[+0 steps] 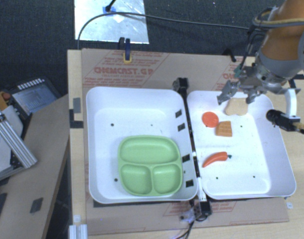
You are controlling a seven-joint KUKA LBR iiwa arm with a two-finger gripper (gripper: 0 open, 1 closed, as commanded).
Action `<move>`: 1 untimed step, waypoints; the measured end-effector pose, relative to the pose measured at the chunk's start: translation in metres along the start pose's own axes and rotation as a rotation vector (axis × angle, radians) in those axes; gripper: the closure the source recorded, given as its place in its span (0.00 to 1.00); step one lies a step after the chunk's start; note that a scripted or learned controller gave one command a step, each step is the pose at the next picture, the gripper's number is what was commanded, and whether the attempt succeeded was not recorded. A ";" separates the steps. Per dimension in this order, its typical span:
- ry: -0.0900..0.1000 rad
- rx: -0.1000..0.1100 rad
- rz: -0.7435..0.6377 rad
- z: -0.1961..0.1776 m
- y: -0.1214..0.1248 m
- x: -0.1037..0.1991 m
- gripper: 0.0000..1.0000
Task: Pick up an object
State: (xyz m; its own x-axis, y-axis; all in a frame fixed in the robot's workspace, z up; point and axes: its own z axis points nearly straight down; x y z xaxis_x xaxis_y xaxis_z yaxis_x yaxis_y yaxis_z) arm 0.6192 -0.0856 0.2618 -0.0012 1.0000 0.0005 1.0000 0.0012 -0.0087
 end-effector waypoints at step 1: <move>-0.001 -0.010 -0.002 -0.006 0.002 0.000 0.00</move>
State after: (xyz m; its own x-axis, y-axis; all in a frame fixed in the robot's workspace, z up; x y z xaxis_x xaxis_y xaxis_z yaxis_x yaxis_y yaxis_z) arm 0.6210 -0.0856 0.2677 -0.0027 1.0000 -0.0004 1.0000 0.0027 0.0014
